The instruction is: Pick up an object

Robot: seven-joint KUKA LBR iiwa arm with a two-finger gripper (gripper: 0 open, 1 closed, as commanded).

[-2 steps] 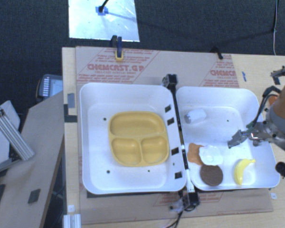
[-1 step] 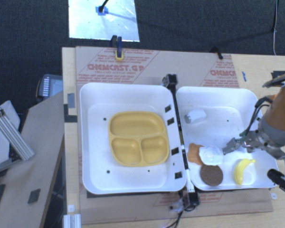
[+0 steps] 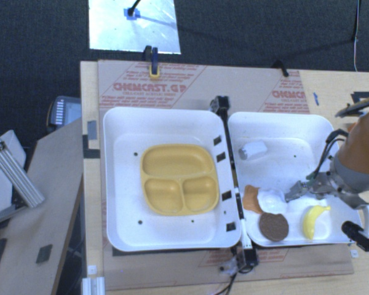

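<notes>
In the right bin (image 3: 283, 128) lie a yellow banana (image 3: 314, 221), a round brown disc (image 3: 273, 226), a small orange piece (image 3: 251, 198), a white lump (image 3: 271, 200) and a pale cylinder (image 3: 253, 150). My gripper (image 3: 298, 191) hangs low over the right bin's front half. It is just right of the white lump and up-left of the banana. Nothing is visibly held in it. The arm's orange band (image 3: 364, 145) sits above the bin's right edge.
The left bin (image 3: 120, 165) holds a yellow three-compartment plate (image 3: 178, 179). A black divider with clips (image 3: 229, 165) runs between the bins. A cardboard sheet (image 3: 190, 85) lies under both. A blue and yellow clamp (image 3: 153, 63) stands at the back.
</notes>
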